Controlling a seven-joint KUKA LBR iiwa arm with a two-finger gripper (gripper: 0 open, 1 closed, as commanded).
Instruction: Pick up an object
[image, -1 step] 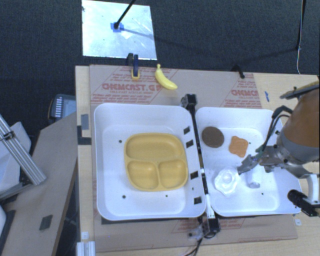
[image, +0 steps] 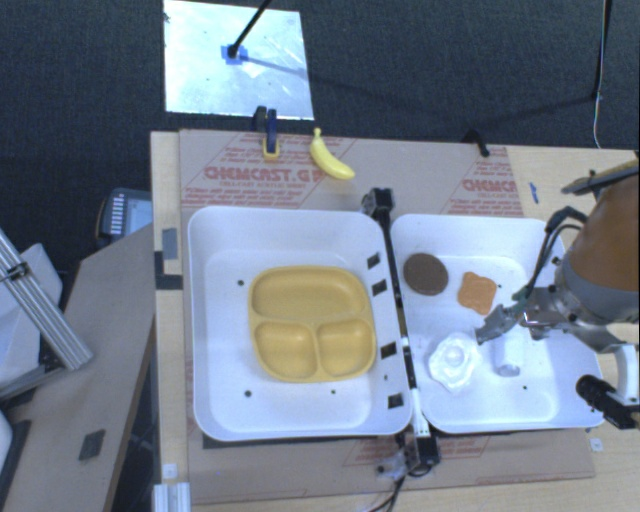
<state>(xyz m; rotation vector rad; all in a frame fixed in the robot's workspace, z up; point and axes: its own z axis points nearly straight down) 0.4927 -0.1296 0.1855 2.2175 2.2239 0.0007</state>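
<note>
Pincer (image: 497, 327) above right bin (image: 540, 400), near white object (image: 452, 362); finger state too blurred to tell.

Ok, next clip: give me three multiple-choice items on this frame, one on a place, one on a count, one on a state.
1. Where is the yellow tray?
A. left bin
B. right bin
C. on the cardboard behind the bins

2. How many loose items lie in the right bin?
A. one
B. three
C. five

3. What is the banana's state?
A. held by the gripper
B. lying in the tray
C. lying on the cardboard, apart from the gripper

Answers: 1 A, the tray sits mid left bin. 2 B, brown disc, orange piece, white piece. 3 C, it lies behind the bins while the gripper is over the right bin.
</note>
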